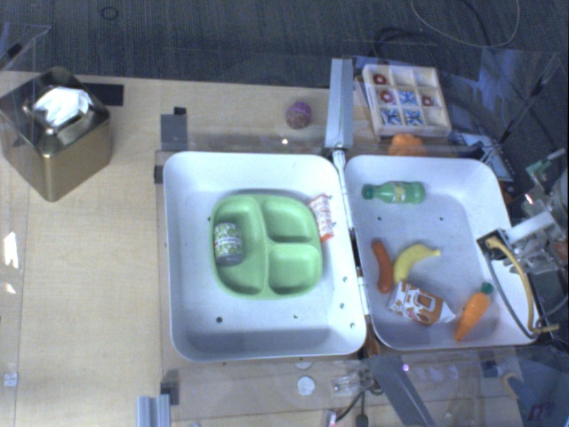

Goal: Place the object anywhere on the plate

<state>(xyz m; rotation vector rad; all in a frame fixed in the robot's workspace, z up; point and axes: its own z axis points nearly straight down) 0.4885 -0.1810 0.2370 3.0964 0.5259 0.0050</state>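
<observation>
I see a small green-labelled can [228, 243] lying in the left compartment of the green plastic divided plate [289, 269], in the left white bin [191, 323]. I cannot tell the claw's state.

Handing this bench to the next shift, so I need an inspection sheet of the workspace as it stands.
Surface: wooden bench bearing a left bin and a right bin.
Job's things: green plate in the left bin; a can lies in its left compartment.
Clutter: packet at the plate's right edge; in the right bin a green bottle, sausage, banana, carton, carrot.
Tool: arm at the right bin's edge; fingers unclear.
Cables: black cable on the floor.
Surroundings: brown box, game board, purple ball.
</observation>
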